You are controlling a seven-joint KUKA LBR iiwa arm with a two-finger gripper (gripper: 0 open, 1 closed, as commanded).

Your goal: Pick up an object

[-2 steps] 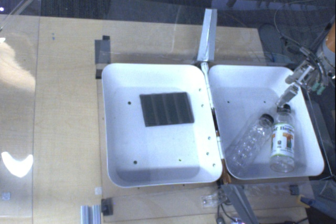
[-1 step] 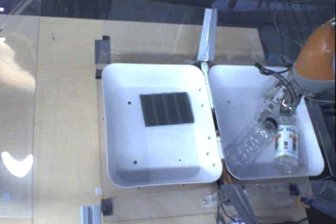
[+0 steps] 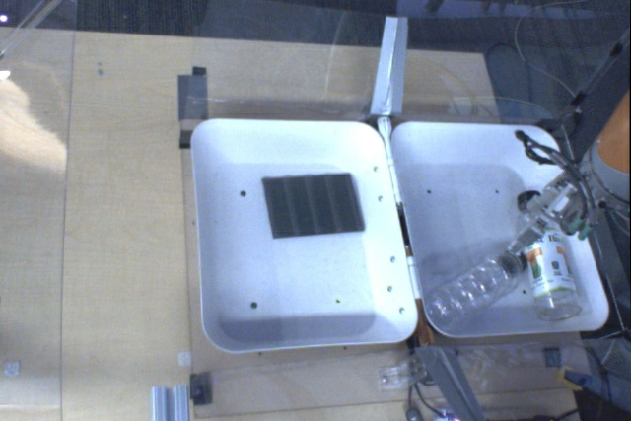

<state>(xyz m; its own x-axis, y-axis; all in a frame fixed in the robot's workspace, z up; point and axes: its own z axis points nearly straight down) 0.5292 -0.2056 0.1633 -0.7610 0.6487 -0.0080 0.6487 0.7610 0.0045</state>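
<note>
Clutter of cables and metal hides most of the pincer (image 3: pixel 554 208) at the right bin's (image 3: pixel 444 153) right side; whether it is apart or together cannot be told. Just below it stands a small labelled bottle (image 3: pixel 552 276), with a clear plastic bottle (image 3: pixel 473 286) lying beside. A dark ribbed mat (image 3: pixel 313 204) lies in the left bin (image 3: pixel 227 242).

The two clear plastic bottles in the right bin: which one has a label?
The clear plastic bottle against the right wall: white-and-orange label. The other bottle, lying left of it, is bare.
</note>
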